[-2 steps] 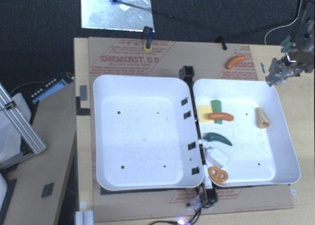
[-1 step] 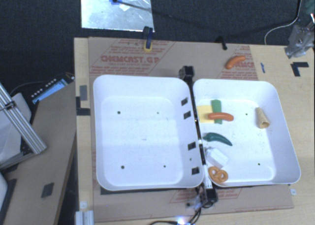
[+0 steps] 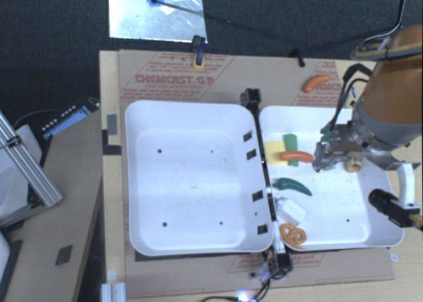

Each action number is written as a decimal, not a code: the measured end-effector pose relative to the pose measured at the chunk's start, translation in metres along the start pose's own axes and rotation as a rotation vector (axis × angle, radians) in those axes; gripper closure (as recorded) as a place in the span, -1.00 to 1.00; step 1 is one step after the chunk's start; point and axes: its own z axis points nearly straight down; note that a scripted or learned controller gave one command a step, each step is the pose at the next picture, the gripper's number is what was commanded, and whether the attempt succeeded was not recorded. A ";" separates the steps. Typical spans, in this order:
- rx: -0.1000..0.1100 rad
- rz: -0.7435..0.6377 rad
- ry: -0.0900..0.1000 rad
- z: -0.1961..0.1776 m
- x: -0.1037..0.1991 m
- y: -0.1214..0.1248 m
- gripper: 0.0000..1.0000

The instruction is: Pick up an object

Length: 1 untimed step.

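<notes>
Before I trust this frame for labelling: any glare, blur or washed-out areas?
Camera view: the foil sheet behind the bench glares; the white bins are bright, with little surface detail; the end effector looks soft and dark, its shape hard to read; the green pepper stays distinct.

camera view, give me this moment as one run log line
gripper: low in right bin, beside orange sausage | hold: none seen | also there: green pepper, pretzel | left bin: nothing touched

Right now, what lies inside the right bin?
Right bin: a green block, orange sausage, green pepper, pretzel and white piece. The gripper covers part of the floor.
</notes>
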 end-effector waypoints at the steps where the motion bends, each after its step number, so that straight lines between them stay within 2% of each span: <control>1: -0.029 -0.002 -0.003 -0.103 -0.003 0.017 1.00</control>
